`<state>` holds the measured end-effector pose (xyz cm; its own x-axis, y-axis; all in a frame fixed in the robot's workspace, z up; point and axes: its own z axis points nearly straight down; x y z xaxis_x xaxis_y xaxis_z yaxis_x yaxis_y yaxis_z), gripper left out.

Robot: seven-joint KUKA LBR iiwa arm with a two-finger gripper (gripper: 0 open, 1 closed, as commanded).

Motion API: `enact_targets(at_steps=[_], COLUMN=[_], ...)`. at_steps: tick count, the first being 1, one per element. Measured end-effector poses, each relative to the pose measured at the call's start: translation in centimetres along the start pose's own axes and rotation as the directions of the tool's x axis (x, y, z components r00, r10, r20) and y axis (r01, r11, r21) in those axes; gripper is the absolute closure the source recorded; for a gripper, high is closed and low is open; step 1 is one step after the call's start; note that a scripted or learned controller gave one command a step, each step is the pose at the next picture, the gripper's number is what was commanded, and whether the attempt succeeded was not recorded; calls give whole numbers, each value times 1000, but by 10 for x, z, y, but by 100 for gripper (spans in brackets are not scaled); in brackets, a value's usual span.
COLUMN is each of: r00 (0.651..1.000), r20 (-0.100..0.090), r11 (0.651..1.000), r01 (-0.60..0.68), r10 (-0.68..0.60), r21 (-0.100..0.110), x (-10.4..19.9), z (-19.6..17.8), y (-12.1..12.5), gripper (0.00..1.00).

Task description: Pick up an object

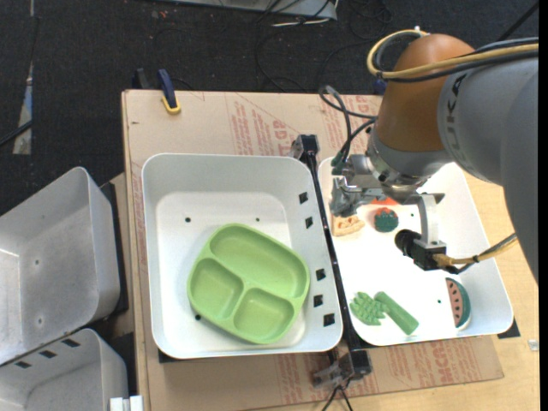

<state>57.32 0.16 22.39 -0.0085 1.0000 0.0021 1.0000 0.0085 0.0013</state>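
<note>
The hand (360, 197) hangs low over the far left corner of the right bin (488, 315), close against its left wall; whether it is open or closed cannot be told. Just beside it lie a small tan piece (348, 225) and a green-and-orange toy (385, 220). Near the front edge rest a green hand-shaped toy (382, 309) and a watermelon slice (458, 302), with bare floor between. The left bin (171, 174) holds a green divided plate (247, 282).

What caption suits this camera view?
Robot arm's gripper hovers over right bin of toys; green divided plate lies in left bin.
</note>
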Motion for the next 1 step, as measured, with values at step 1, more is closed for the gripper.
enact_targets(at_steps=[1], r00=[1000], r20=[1], r11=[1000], r01=[-1], r10=[1], r21=[0], x=[47], z=[8], y=[21], gripper=[100])
